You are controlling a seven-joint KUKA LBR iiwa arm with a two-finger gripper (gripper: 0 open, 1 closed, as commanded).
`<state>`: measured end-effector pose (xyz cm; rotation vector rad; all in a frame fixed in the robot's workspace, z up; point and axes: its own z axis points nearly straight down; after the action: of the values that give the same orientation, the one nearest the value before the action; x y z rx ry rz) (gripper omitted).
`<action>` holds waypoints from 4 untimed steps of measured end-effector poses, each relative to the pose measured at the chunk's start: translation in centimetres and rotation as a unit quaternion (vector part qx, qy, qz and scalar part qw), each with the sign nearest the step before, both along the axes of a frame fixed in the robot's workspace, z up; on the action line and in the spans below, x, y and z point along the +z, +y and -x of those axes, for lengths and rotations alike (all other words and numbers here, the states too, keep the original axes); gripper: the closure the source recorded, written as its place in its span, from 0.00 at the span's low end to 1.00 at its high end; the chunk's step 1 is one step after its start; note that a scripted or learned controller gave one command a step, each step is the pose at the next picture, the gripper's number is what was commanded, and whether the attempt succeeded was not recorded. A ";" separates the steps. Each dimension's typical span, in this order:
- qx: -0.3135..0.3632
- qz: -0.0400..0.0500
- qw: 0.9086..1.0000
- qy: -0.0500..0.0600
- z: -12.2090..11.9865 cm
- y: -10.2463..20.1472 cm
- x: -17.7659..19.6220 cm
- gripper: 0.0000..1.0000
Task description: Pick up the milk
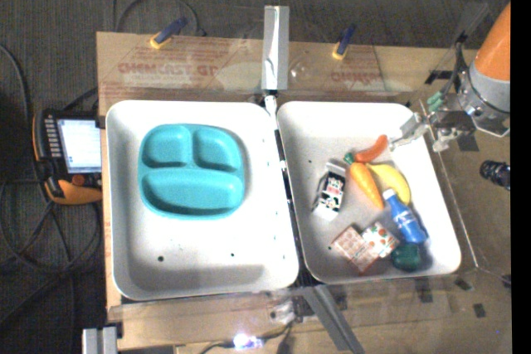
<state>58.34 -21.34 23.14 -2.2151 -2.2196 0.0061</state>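
Tool [421, 128] up-right of milk [330, 191]

Two shallow white plastic bins sit side by side: the left bin [124, 261] holds a turquoise divided plastic tray [194, 170]. In the right bin [332, 120], a small white milk carton [330, 192] carries black cow-like patches with a touch of red. Beside it lie an orange toy carrot [365, 182] with a green top, a yellow banana [392, 181] and an orange-red chilli-shaped piece [372, 148]. Toward the bin's near right corner are a blue bottle [404, 222] with a white label, a dark green rounded item [407, 257], and two boxes, one with a red-and-white check pattern [353, 245], the other white with red spots [380, 239]. The arm [498, 62] is grey with an orange band.
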 end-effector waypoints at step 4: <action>0.007 0.001 1.000 0.000 -0.9 8.1 -8.2 0.00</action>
<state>59.24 -13.23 14.92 -2.2004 -2.2368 0.0088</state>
